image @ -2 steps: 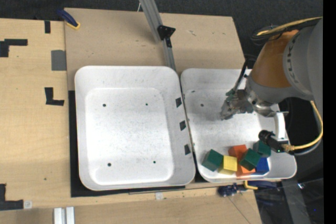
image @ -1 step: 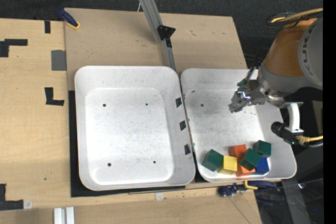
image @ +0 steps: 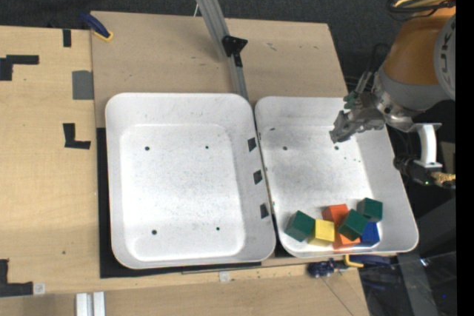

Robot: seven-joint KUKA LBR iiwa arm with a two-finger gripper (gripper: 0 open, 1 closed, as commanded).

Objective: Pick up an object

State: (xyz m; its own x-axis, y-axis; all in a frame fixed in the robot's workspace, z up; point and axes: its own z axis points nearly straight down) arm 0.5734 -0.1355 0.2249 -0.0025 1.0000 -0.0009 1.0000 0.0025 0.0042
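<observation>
Several small coloured blocks lie huddled in the near corner of the right bin: a dark green block, a yellow one, an orange one, more green ones and a blue one. My gripper hangs over the far right part of that bin, well away from the blocks, pointing down and to the left. Nothing shows between its fingertips.
The left bin sits beside the right one. A slanted metal pole crosses the bench behind the bins. The orange-banded arm enters from the right edge. Black tape marks and a blue-yellow item lie on the far left.
</observation>
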